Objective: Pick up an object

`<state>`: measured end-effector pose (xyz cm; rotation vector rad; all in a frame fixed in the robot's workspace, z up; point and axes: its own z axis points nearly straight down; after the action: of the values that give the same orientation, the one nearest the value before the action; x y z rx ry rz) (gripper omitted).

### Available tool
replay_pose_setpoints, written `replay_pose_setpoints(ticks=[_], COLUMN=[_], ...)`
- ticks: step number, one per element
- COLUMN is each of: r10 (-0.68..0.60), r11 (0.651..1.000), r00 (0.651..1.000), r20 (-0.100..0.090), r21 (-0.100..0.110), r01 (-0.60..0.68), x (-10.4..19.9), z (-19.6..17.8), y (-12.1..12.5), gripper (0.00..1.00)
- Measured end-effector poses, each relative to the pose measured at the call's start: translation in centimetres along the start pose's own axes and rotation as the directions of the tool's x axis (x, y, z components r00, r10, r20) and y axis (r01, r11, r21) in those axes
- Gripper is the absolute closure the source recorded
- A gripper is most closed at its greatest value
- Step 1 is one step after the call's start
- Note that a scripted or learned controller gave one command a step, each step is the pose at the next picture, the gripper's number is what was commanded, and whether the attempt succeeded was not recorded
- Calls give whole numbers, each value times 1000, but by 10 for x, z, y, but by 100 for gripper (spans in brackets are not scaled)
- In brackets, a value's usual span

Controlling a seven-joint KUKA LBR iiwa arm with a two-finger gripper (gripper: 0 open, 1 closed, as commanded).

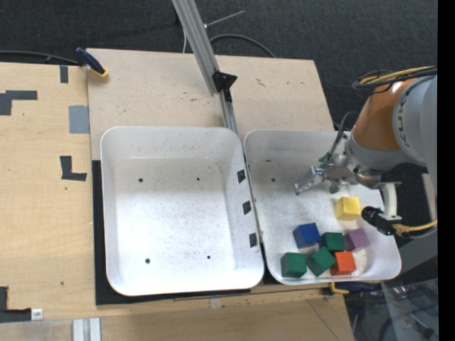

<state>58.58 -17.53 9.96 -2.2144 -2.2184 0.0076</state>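
Fingers [301, 186] on the gripper [311, 179] look spread apart to me, with just bare bin floor between them, so it's got nothing. They're thin and shiny against a white speckled floor, so the tips are honestly tough to make out. The gripper sits over the middle of the right bin [284, 135], pointing toward that bin's left wall.

All the blocks are bunched in the right bin's near right corner, apart from the gripper. The yellow cube [348, 207] is closest to it, just beside the wrist and a bit off on its own. Below that sits the blue cube [306, 234], then a dark green cube [333, 241] and a purple cube [357, 238] touching it. Along the near edge there's a green cube [293, 264], another green cube [321, 260] tilted up against its neighbours, and an orange cube [344, 262]. They're packed so tight that I can't tell who's leaning on who.

The arm [398, 119] comes in from the right and gets cut off at the frame edge; its orange band covers part of the bin's right rim. A black and yellow cable [387, 224] hangs off the wrist over that rim too.

The left bin [170, 130] shows only dark speckles and a few dots. A metal rail [195, 30] slants down from the top toward the gap between the bins.
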Motion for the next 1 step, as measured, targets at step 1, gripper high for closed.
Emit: replay_pose_setpoints(ticks=[1], r10=[-1], r11=[1000], r00=[1000], r20=[1], r21=[-6], r01=[1], x=[0], z=[-14], y=[2], gripper=[100])
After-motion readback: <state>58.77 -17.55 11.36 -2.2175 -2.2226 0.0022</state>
